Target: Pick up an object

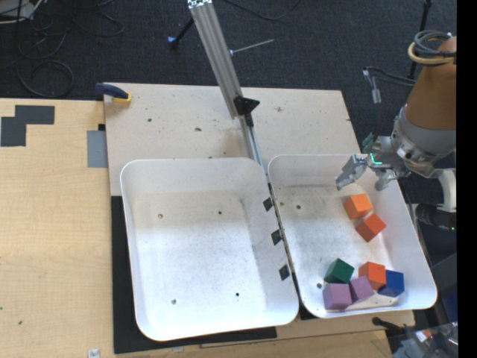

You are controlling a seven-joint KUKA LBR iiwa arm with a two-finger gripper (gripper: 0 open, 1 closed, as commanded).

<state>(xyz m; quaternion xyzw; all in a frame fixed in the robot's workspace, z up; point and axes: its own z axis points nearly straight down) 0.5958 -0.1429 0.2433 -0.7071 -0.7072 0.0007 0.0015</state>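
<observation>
The right bin [313, 192] holds several small blocks. An orange cube [358, 204] lies near its far right side, with a darker orange-red cube [370, 226] just in front of it. A green block [340, 270], two purple blocks [337, 295], an orange-red block [373, 274] and a blue block [393, 282] cluster at the near right corner. My gripper [367, 176] hovers over the far right part of this bin, just behind the orange cube, open, nothing between its fingers.
The left bin [149, 200] sits beside the right one, with a row of black clips [275, 236] along the shared rim. A slanted aluminium pole [222, 66] rises behind the bins. A blue-and-yellow clamp [113, 92] lies at the bench's far left corner.
</observation>
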